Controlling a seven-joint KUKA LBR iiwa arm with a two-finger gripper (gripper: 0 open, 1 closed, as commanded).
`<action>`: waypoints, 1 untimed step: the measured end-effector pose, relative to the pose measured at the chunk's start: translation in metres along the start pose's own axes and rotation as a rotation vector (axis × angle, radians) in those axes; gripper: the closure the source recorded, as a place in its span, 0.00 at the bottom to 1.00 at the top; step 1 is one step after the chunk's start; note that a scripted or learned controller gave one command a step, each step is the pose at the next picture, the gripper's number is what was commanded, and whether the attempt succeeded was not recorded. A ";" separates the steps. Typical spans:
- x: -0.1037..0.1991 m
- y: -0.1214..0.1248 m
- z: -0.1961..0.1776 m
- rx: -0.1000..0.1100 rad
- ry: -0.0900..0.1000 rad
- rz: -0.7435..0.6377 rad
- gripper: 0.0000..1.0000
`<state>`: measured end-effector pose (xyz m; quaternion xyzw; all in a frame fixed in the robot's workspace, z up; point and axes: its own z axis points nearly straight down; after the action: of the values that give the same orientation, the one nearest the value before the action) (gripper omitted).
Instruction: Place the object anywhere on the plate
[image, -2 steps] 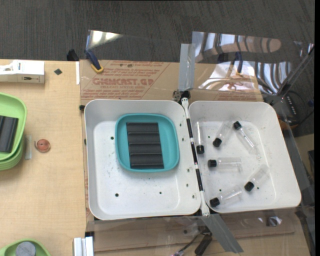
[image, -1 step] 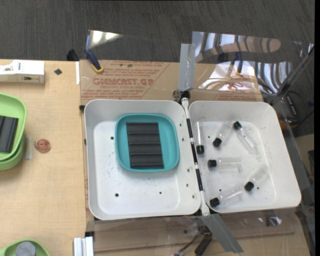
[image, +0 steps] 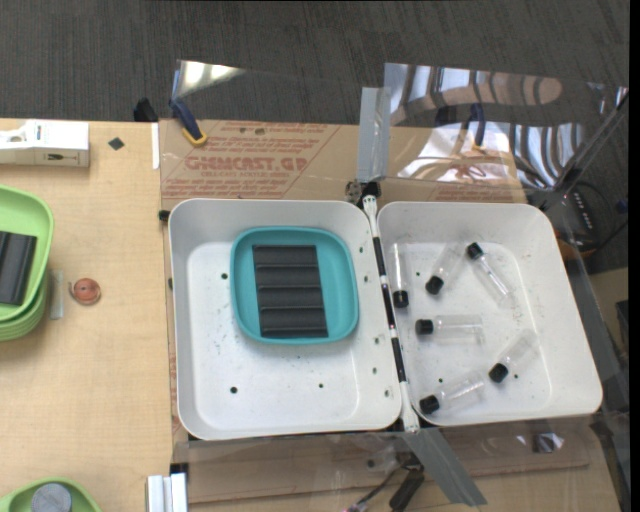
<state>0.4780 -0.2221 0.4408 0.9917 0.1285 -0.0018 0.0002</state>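
Clearly, we count six clear tubes with black caps in the right bin (image: 560, 300): one along the left wall (image: 397, 275), one (image: 444, 270) and another (image: 488, 270) near the top, one in the middle (image: 450, 326), and two low, (image: 513, 357) and (image: 452, 394). Their transparent bodies are hard to make out against the white floor. One teal plate (image: 295, 286) with a dark ribbed insert lies in the left bin (image: 200, 380). At the left edge, green trays (image: 22, 270) are cut off. About the gripper we cannot tell anything.
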 end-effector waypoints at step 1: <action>0.000 0.000 0.000 0.000 0.001 0.055 0.00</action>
<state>0.4780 -0.2221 0.4410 0.9948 0.1014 -0.0016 0.0002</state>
